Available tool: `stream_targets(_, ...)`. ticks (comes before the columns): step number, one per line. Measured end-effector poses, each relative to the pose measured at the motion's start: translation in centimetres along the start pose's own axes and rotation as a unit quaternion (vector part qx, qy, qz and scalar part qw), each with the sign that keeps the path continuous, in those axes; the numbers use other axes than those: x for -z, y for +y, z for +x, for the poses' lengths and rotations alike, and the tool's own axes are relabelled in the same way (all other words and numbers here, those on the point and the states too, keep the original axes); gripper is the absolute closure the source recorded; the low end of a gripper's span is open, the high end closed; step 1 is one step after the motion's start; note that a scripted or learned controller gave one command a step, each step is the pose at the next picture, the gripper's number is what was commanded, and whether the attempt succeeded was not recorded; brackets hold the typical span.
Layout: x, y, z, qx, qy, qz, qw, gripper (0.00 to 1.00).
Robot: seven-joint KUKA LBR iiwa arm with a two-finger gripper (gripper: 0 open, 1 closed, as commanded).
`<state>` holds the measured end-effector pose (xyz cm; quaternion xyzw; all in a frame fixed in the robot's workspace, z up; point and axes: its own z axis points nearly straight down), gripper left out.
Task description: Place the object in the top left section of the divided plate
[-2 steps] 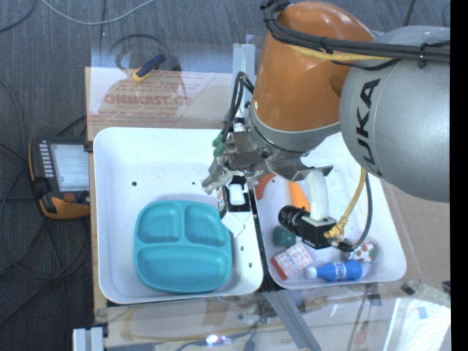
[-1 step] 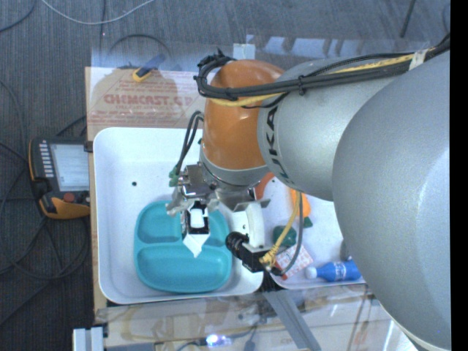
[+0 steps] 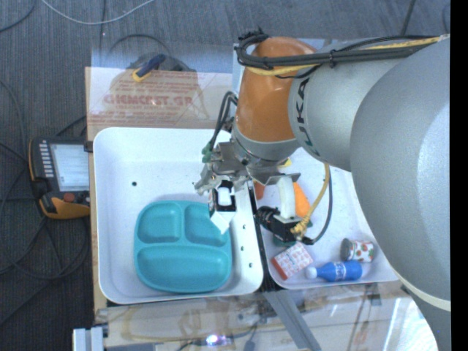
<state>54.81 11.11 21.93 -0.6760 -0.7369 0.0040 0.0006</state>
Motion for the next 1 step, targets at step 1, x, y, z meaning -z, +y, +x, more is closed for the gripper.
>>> stream_targets(1, 3.02, -0.63, 7.78, 0.002, 0.0, 0.0, 1.0, 1.0)
